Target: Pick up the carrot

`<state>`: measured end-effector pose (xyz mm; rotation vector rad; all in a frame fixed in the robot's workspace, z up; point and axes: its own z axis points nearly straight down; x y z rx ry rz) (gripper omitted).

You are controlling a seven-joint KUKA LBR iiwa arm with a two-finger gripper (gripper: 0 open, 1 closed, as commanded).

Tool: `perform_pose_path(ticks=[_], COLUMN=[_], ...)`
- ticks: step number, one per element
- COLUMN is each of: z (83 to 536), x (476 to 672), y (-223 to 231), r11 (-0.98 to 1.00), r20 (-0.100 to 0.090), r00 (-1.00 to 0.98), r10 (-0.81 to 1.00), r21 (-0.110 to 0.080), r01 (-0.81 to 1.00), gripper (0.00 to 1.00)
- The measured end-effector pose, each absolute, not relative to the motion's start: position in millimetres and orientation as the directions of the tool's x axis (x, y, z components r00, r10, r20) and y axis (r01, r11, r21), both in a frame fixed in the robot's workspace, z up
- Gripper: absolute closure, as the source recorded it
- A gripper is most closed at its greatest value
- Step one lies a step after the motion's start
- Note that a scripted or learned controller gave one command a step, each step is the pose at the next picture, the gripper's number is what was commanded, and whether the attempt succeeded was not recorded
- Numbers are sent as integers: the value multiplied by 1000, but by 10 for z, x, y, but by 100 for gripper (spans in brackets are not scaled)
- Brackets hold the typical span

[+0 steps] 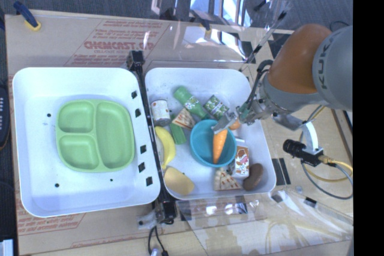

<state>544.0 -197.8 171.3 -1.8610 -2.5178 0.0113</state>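
The orange carrot (220,145) lies in a blue bowl (204,144) in the right bin (198,78), its thick end pointing up and to the right. My gripper (235,119) hangs just over the bowl's upper right rim, right at the carrot's thick end. The grey arm with its orange band (300,60) reaches in from the right above the bin's right wall. The carrot's tip rests low in the bowl.
Around the bowl lie a banana (165,144), a green bottle (186,98), a small can (159,111), sandwich wedges (182,119), a carton (242,161), a brown kiwi (255,174) and a yellow wedge (179,181). The left bin (30,129) holds a green divided plate (96,135).
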Motion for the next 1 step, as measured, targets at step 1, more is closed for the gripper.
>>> perform_pose_path(ticks=[1], z=[1084], x=[5617], y=[-2091], r11=[234], r20=[-3], r00=[-234], r10=[972], r21=[4], r01=[972], gripper=[0])
